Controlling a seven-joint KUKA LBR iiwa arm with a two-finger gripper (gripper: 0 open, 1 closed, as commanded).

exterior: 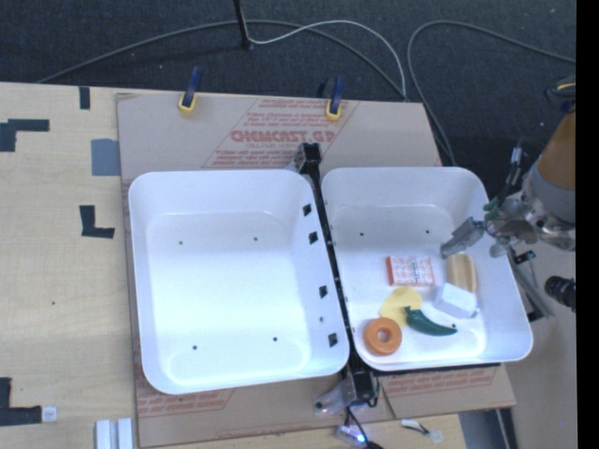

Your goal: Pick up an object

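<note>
On your left you see the first white bin [225,279], sitting on a brown cardboard sheet [271,134] that two clamps with blue handles [191,90] pin down at the far edge. Next to it, touching along a dark middle strip, is the second white bin [393,199]. All the small things lie in the near right part of that bin. Going across, you meet an orange ring [382,337] near the front wall, then a yellow piece [401,302] just behind it, with a dark green pepper shape [429,322] touching the yellow piece. A pink and white patterned card [410,270] lies a little farther back. Beside it is a tan bread-like stick [460,271], and a white block [457,300] sits at its near end.

Over at the right wall of this bin you find the pincer [465,235]. You cannot tell if it is wide or narrow. It sits just above the tan stick, with nothing seen in it. Behind it the grey arm with its orange band [562,157] comes in from the right.
</note>
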